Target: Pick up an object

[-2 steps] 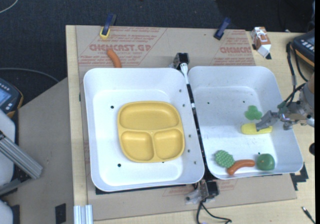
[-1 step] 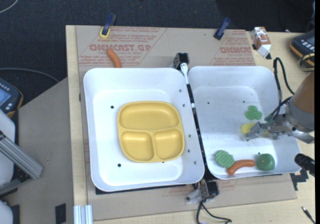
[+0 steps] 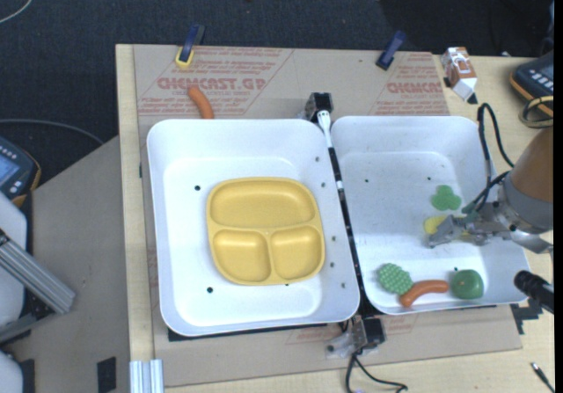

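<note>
The right bin holds several small toy foods. A light green leafy piece lies toward its right side, with a small yellow piece just below it. Along the front edge lie a bumpy green piece, an orange sausage and a round dark green piece. My gripper reaches in from the right and sits low in the bin, right beside the yellow piece. Its tip is small and dark against the bin floor.
In the left bin rests a yellow divided plate. Another orange sausage lies on the cardboard behind the bins. Clamps sit at the board's back edge, and a cable runs by the right bin's far corner.
</note>
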